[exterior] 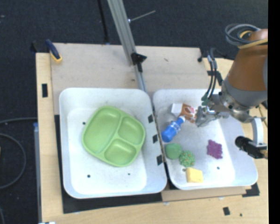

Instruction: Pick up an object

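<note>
The arm reaches in from the right, and its gripper (203,116) is low over the far part of the right bin (245,174), just beside a small white and brown packet (183,111). Whether the hand is released or clenched cannot be told from this view, and nothing is seen held in it.

The right bin holds the candidates: the packet at the far left, a blue bottle (171,129) lying tilted just nearer, a green lump (173,150) and a green ball (187,158) close together, a yellow block (194,175) at the near edge, and a purple cluster (215,149) to the right. The left bin (74,181) bears a green divided plate (113,136).

By my reading, the pick is not yet done: every object lies on a bin floor. The approach looks made, toward the packet or the bottle; closing and lifting remain.
</note>
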Action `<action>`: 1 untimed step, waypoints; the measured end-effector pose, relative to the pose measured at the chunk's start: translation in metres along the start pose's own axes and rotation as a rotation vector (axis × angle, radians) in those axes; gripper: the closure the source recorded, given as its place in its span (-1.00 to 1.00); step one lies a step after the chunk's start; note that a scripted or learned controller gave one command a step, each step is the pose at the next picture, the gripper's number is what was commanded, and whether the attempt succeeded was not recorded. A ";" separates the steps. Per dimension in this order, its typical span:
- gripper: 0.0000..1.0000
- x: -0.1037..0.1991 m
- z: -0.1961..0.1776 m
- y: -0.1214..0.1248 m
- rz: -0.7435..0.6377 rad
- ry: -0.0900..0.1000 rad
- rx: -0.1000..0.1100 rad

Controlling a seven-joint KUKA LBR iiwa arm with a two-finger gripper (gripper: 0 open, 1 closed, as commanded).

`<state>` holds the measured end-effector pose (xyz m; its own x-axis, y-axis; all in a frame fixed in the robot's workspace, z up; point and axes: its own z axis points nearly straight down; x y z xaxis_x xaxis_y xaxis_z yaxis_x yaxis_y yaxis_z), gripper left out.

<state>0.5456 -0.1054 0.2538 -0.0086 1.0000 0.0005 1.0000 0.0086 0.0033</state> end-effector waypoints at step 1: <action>1.00 0.056 -0.006 0.012 0.000 0.001 0.001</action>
<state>0.5575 -0.0492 0.2598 -0.0091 1.0000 0.0014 1.0000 0.0091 0.0022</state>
